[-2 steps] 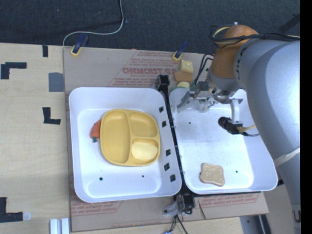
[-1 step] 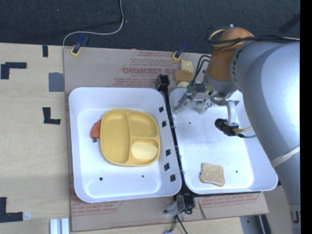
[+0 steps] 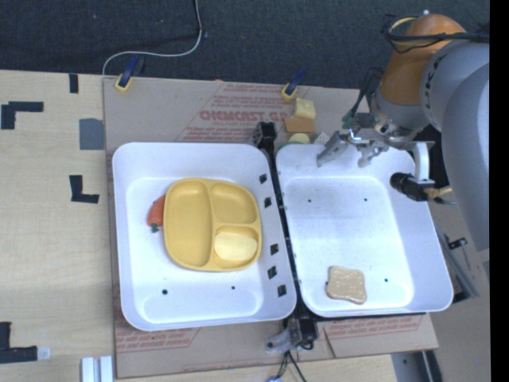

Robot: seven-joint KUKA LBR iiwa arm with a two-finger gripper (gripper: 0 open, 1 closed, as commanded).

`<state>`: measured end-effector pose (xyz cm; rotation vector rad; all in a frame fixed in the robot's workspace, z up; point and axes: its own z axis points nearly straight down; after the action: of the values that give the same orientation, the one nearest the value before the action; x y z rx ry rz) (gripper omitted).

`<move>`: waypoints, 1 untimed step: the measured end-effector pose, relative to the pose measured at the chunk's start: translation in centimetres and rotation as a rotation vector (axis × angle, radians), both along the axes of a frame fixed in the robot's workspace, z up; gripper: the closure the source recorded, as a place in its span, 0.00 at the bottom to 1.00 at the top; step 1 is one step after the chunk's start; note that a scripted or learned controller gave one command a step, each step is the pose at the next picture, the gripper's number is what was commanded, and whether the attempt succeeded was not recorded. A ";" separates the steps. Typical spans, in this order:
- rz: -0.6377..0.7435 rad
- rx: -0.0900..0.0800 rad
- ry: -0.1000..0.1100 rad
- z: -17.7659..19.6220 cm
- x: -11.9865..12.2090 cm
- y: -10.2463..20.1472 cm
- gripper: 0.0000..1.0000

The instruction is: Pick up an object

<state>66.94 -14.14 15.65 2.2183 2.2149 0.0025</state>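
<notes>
You see the hand [image 3: 347,151] above the far rim of the right bin [image 3: 413,213], close to the top right of the view. Its two fingers [image 3: 328,153] stand spread apart, and nothing is between them. The grey arm [image 3: 461,94] with its orange band [image 3: 413,50] comes in from the right side.

In the right bin, a pale, flat piece like a slice of bread [image 3: 347,284] lies near the front edge, well apart from the hand. In the left bin [image 3: 135,237] you find a yellow divided plate [image 3: 199,213], and a pale yellow round object [image 3: 236,246] rests in its lower right compartment. A small orange-red thing [image 3: 157,212] looks out from under the left edge of the plate; what it is, you cannot tell.

Behind the bins, on the cardboard sheet [image 3: 231,114] that covers the tabletop [image 3: 48,237], some small yellow and brown blocks [image 3: 301,118] sit just beside the far left corner of the right bin, near the hand.
</notes>
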 end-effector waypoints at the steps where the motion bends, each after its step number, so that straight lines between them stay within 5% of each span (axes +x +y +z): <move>1: 0.006 0.004 0.010 -3.4 -0.6 5.0 0.00</move>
<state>66.36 -9.11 12.27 2.2191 2.2281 -0.0032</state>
